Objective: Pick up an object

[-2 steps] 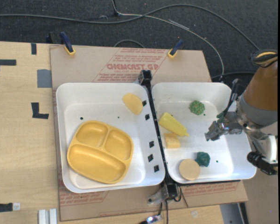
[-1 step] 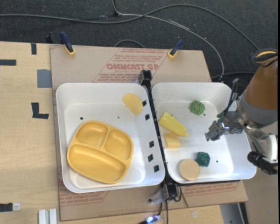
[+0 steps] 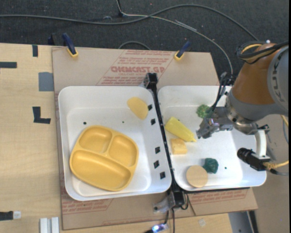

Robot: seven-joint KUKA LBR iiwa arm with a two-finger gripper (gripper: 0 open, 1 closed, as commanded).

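Note:
The right bin (image 3: 242, 178) holds a yellow wedge (image 3: 180, 129), a small pale yellow block (image 3: 179, 146), a green broccoli-like piece (image 3: 203, 111), a dark teal lump (image 3: 211, 165) and a tan round disc (image 3: 197, 176). My gripper (image 3: 205, 129) hangs over the right bin, just right of the yellow wedge and below the green piece. Nothing shows between its tips. The left bin (image 3: 68, 101) holds a yellow divided plate (image 3: 104, 157) and a yellow rounded piece (image 3: 138, 107).
A black divider (image 3: 157, 130) runs between the two bins. The bins sit on a cardboard sheet (image 3: 136, 67) held by two blue-and-yellow clamps (image 3: 69, 45). Cables (image 3: 136, 16) lie on the dark floor behind. The arm's body (image 3: 257, 91) covers the right bin's far right side.

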